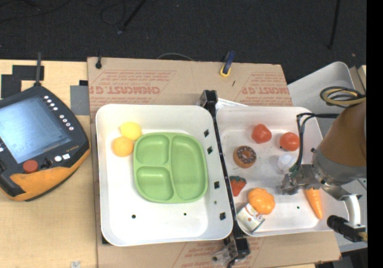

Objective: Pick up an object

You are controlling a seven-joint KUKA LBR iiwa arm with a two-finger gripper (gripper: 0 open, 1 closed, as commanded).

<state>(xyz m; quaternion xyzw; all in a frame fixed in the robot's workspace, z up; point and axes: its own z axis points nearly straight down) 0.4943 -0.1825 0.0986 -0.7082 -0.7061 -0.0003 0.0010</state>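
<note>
Gripper (291, 182) low in the right bin (272, 118), at 3 o'clock of the view, beside a carrot (315, 201) lying toward 5 o'clock of it. Grip state: cannot tell, tip too small and dark.

Right bin contents: 2 tomatoes (261, 133) (289, 140) toward 12 o'clock, chocolate donut (244, 155) centre-left, orange fruit (261, 200) touching a small can (251, 218) at 6 o'clock, strawberry (238, 185) at the left wall.

Left bin (114, 213): green divided plate (170, 167) in the middle; lemon (130, 130) and orange ball (122, 146) touching, at its 10 o'clock.

Teach pendant (33, 141) on the bench at 9 o'clock.
</note>
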